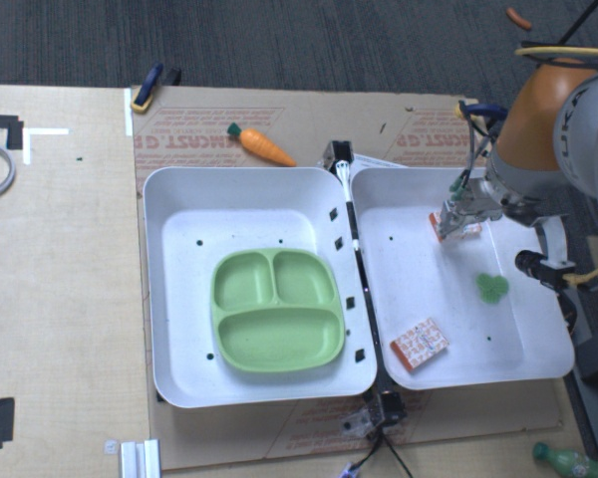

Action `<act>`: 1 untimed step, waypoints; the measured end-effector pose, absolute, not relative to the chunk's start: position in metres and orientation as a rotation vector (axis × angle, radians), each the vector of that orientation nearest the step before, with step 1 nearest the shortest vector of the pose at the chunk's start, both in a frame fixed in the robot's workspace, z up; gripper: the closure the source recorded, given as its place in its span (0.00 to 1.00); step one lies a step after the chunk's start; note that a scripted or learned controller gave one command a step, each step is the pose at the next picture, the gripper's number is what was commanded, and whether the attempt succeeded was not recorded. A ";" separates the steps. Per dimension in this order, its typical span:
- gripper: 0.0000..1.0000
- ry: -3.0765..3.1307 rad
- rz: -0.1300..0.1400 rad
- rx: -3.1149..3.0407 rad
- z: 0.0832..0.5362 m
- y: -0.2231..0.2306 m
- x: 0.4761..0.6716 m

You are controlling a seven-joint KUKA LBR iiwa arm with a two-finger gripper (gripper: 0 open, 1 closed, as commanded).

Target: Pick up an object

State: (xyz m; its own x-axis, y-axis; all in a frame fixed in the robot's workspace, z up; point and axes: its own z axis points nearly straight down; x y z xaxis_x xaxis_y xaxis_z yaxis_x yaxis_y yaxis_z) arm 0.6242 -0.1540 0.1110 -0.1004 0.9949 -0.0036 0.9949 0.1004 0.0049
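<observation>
We judge the pick as barely begun: our gripper (462,213) sits low at the right bin's (538,366) far edge over a small red-and-white object (439,227), whether clamped or spread we cannot tell, and nothing looks lifted yet.

A small red-and-white box (420,344) lies flat and askew near the right bin's front-left corner.

Single fixed camera above the bench, looking down at a slant, two shallow white plastic bins (169,297) mid-frame at middling distance, dark floor beyond the far edge, grey-and-orange arm (553,118) entering from right
</observation>
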 end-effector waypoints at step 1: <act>0.00 2.326 0.002 2.103 0.111 -0.154 0.624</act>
State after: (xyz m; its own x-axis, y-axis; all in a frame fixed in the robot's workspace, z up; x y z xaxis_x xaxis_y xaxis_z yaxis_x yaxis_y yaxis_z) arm 0.6242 -0.1539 0.1110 -0.1002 0.9950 -0.0035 0.9950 0.1002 0.0049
